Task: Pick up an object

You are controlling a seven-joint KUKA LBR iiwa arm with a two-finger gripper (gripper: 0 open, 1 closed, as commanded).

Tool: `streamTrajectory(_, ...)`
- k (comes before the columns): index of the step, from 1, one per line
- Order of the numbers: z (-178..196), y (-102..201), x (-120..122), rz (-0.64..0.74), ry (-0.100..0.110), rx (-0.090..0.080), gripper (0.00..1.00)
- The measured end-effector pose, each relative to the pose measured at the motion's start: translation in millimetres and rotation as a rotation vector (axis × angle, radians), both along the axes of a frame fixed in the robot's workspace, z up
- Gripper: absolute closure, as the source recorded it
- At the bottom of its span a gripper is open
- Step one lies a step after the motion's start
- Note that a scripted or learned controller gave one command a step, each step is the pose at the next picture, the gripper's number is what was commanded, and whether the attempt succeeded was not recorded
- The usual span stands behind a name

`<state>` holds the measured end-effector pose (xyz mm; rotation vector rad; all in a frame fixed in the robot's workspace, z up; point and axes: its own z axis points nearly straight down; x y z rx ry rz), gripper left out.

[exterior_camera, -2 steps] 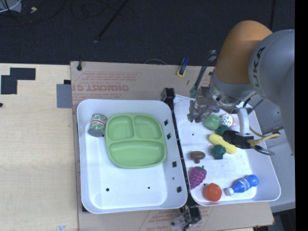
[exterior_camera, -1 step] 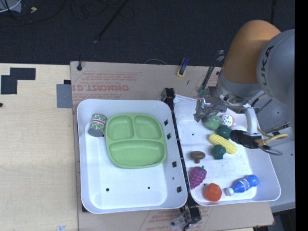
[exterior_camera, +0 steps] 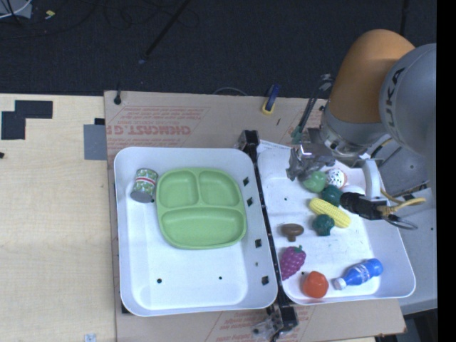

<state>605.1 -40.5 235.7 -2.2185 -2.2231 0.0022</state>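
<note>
Gripper [exterior_camera: 308,168] over green toy [exterior_camera: 313,183]; grip unclear. Cardboard [exterior_camera: 153,123] print mirrored, perhaps "CHEMCAST".

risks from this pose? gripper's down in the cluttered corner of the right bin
1. The gripper sits right at a green toy that touches the white dotted ball and a dark green piece; it may knock or pinch a neighbour instead.
2. It is working near the right bin's top wall, so the toy could slide against it and slip out.
3. The corn lies just below and could get bumped.
</note>
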Motion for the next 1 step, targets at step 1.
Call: streamTrajectory(1, 1.0, 1.2, 0.1, -0.002, 0.0, 0.0, 1.0)
